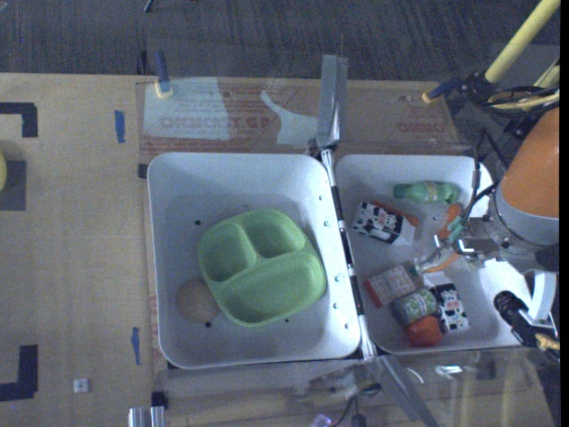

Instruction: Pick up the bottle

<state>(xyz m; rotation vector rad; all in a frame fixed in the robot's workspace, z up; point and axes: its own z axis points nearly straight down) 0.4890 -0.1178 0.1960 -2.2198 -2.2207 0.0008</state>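
**Gripper low in the right bin, bottle near the far wall**

The gripper (442, 254) sits low in the middle of the right bin (462, 164), reached in from the right edge. Whether it is spread or pressed together cannot be told.

The bottle (427, 192) lies on its side near the right bin's far wall. It is clear plastic with a green end and a paler green label; details are blurred.

Just beside it, toward the dividing wall, lies a black-and-white patterned carton (377, 221). Toward the near wall cluster a flat reddish packet (392, 284), a small green can (413, 305), a red tomato-like piece (425, 330) and a second patterned carton (452, 308).

The left bin (169, 238) holds a green divided tray (261, 265), with a tan ball (197, 301) touching its near left corner.
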